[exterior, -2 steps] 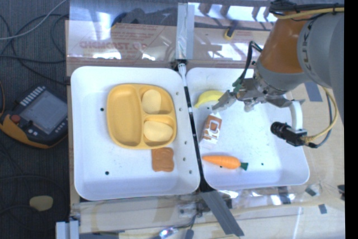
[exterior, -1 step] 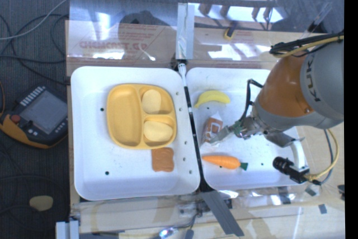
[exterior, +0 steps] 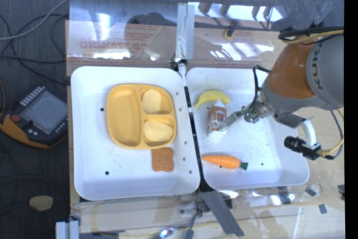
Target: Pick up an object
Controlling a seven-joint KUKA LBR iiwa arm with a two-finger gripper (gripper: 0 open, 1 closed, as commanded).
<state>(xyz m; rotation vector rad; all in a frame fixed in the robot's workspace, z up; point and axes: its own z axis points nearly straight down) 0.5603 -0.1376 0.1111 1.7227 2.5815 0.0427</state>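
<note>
My end effector (exterior: 228, 122) sits low in the right bin (exterior: 279, 176), tips at the right side of the packet (exterior: 216, 119). The packet lies in the left part of that bin, just near of the banana (exterior: 211, 99) and far of the carrot (exterior: 221, 162). I cannot tell from this view how wide the end effector stands, nor whether the packet is between its tips.

Handling judgement: the packet looks light, with a thin wrapper, probably slick and crushable. Take hold across its short width, near the middle, with modest force. It lies close to the banana, so a tip could nudge that aside.

Alternatives: the carrot appears stiff and lies apart from the rest; grip it mid-length across its width.

The left bin (exterior: 89, 137) carries a yellow tray (exterior: 123, 115) and a brown piece (exterior: 163, 159)
</note>
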